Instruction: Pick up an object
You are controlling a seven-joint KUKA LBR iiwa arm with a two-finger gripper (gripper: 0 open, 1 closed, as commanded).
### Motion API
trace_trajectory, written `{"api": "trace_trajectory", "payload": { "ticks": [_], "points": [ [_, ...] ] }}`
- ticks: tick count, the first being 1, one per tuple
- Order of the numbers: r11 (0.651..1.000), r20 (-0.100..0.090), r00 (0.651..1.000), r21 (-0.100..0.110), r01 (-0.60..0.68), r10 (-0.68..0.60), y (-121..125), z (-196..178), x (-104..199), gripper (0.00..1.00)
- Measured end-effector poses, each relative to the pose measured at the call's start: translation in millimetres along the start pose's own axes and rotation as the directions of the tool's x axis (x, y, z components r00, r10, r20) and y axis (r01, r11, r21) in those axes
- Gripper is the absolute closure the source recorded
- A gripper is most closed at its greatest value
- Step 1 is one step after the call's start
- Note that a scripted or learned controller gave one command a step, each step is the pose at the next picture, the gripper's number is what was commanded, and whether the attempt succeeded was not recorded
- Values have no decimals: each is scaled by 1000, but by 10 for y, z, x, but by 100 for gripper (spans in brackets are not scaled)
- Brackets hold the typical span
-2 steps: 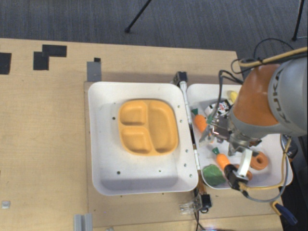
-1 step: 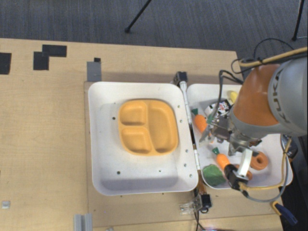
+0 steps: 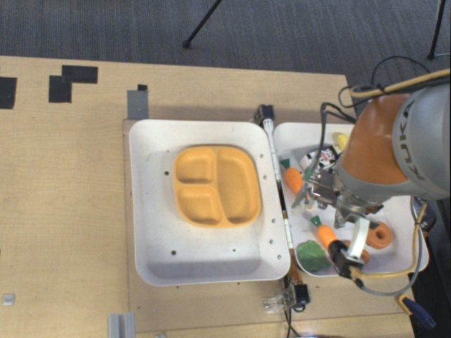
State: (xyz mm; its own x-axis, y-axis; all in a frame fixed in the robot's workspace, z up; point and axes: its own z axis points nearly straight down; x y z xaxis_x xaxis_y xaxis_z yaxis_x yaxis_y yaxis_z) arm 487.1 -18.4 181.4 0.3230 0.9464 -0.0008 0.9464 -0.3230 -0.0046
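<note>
Nearest the camera, at the front of the right bin (image 3: 420,259), lie a green piece (image 3: 312,255), a carrot (image 3: 325,235) just behind it, and an orange ring (image 3: 380,236) to the right of the carrot. Any of these could serve as the object to pick; none is lifted, so the task looks barely begun, with the whole grasp and lift left to do.

The gripper (image 3: 331,201) hangs low over the bin just behind the carrot, with nothing visible between its fingers. Whether the claw is wide or narrow, I cannot tell; the wrist hides it.

Behind the gripper, a 2nd carrot (image 3: 292,179) rests by the bin's left wall, and small mixed clutter (image 3: 320,158) sits further back. The pieces crowd together, so a neighbour could foul a grasp.

Left of the right bin, the left bin (image 3: 162,259) holds 1 yellow tray (image 3: 215,186) with 3 compartments, well apart from the arm.
</note>
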Motion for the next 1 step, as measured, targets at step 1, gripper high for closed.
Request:
{"api": "trace_trajectory", "payload": {
  "ticks": [1],
  "points": [
    [1000,0,1000,0,0,0,0,0,0,0]
  ]
}}
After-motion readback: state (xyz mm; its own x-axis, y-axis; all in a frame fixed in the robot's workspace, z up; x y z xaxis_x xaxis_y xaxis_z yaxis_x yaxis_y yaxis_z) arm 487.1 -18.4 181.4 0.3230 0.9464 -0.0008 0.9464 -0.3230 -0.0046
